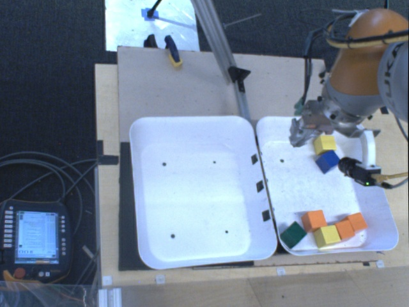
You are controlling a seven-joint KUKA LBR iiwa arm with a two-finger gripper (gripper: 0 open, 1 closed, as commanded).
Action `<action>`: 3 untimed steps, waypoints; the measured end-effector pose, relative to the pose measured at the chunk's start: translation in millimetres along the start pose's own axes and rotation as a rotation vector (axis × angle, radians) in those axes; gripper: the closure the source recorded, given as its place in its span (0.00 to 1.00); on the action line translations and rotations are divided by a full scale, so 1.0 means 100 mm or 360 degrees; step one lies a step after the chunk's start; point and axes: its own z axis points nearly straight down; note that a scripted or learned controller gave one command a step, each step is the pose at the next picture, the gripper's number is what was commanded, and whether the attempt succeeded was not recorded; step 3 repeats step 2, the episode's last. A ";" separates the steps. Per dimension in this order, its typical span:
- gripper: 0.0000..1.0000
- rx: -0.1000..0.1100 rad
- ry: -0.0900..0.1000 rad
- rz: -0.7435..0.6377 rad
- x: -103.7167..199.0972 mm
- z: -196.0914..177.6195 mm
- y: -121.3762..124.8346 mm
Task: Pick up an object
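The gripper [300, 135] hangs low over the far-left part of the right bin [377, 200], beneath the grey arm's orange band [361, 56]. Whether it is spread or pressed together cannot be told from this angle, and nothing shows between its tips.

Just to its right lies a yellow cube [324, 143], with a blue cube [327, 162] touching or nearly touching it on the near side — these are the closest things to pick. Well apart, along the bin's near edge, sits a cluster: a green cube [293, 234], an orange cube [313, 220], a second yellow cube [327, 236], and two more orange cubes [351, 225] packed close together. The left bin [198, 190] lies alongside.

Likely risks: the gripper looks offset to the left of the yellow cube, so a straight descent may close on nothing. The blue neighbour could also block a tip or get shoved aside.
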 end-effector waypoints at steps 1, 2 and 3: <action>1.00 -0.0002 0.0000 -0.0001 0.48 -0.05 -0.06; 1.00 0.0001 0.0001 -0.0001 1.03 0.07 -0.21; 1.00 0.0001 0.0001 -0.0001 1.03 0.07 -0.21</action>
